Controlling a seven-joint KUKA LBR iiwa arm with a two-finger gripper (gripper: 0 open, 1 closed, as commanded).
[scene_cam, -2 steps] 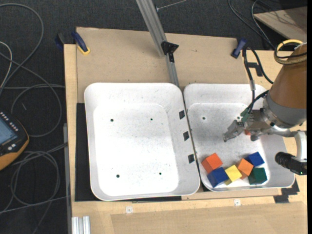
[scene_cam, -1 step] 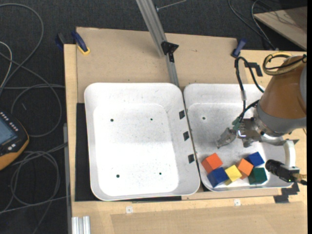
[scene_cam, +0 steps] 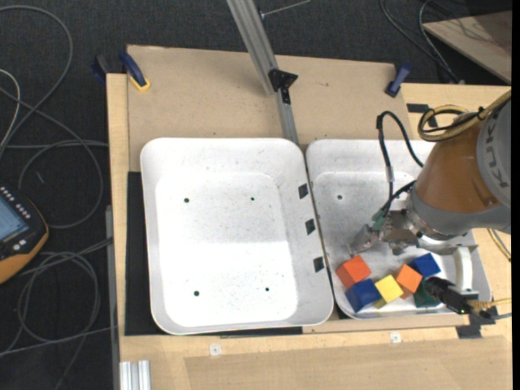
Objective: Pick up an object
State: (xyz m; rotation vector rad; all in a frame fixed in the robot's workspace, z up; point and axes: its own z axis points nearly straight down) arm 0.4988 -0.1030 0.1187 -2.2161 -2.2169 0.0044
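The gripper (scene_cam: 382, 234) hung low in the right bin (scene_cam: 349, 169), just above the floor, w/ the grey arm (scene_cam: 455, 177) and its orange band reaching in from the right. Whether it was spread or pressed together couldn't be told from this angle; nothing showed pinched in it.

The things to pick sat packed along the right bin's near edge: 2 orange blocks, 1 (scene_cam: 353, 270) just below the gripper and a 2nd (scene_cam: 409, 279) further right, 2 blue blocks (scene_cam: 365, 293) (scene_cam: 425, 264), 1 yellow block (scene_cam: 388, 288) and a dark green piece (scene_cam: 426, 298) partly hidden by a black part of the tool.

Prob. the step in hand was lining up over a block before closing. To do it well: go for the nearer orange block, since it stood at the edge of the pile w/ open floor on its far side. Come straight down, set across 2 flat faces, and avoid wedging a tip between it and the blue block touching it. The bin wall close by could block a low approach from the near side.

Blocks looked like small hard cubes, smooth and matte, prob. wood or plastic, so flat sides should grip OK. Both bins were shallow white trays w/ rounded corners and a speckled floor. The left bin (scene_cam: 162, 161) showed 4 dark dots on its floor.
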